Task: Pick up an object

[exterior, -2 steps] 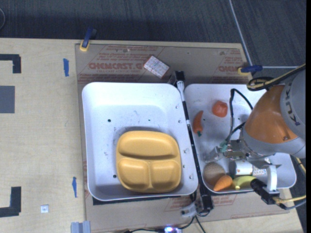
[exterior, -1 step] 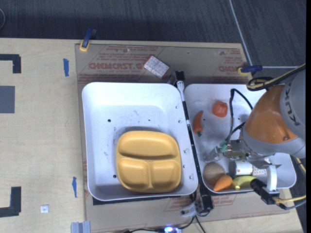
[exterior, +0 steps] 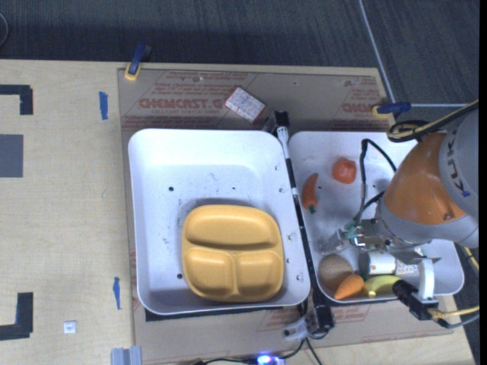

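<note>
Carrot [exterior: 349, 286], potato [exterior: 333, 267] and banana [exterior: 383, 284]: clustered at the right bin's [exterior: 323, 158] near edge, beneath the gripper [exterior: 358, 238]. Fingers: spread cannot be told. Advice: descend on one item only, clear of its neighbours.

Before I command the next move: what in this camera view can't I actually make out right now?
- Gripper: finger state unreadable from the camera view, lost among cables and the wrist.
- Right bin: its right part is covered by the arm.
- Banana: partly hidden under the gripper body.
- Brown round item: too small to identify.
</note>
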`<state>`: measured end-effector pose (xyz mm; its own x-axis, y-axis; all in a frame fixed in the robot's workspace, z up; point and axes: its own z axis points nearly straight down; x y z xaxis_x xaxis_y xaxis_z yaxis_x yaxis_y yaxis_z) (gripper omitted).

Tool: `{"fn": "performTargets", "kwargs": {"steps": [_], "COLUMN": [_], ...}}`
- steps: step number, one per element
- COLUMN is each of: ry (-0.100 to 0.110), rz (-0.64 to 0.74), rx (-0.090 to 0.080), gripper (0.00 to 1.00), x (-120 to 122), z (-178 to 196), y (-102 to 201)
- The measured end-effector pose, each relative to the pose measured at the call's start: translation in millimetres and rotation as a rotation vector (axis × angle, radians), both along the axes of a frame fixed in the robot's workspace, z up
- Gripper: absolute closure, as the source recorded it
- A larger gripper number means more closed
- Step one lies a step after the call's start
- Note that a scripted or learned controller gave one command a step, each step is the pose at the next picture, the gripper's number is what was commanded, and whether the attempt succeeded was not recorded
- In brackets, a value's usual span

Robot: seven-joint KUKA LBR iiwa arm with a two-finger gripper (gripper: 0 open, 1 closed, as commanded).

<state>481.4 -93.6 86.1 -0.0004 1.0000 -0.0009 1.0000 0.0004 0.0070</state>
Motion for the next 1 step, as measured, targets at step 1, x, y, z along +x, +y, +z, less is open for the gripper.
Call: {"fn": "performTargets", "kwargs": {"steps": [1], "ry": [0.0], "rz": [0.001], "rx": [0.001], "gripper": [0.0], "x": [-0.1], "z": [0.1], "y": [-2.7]}}
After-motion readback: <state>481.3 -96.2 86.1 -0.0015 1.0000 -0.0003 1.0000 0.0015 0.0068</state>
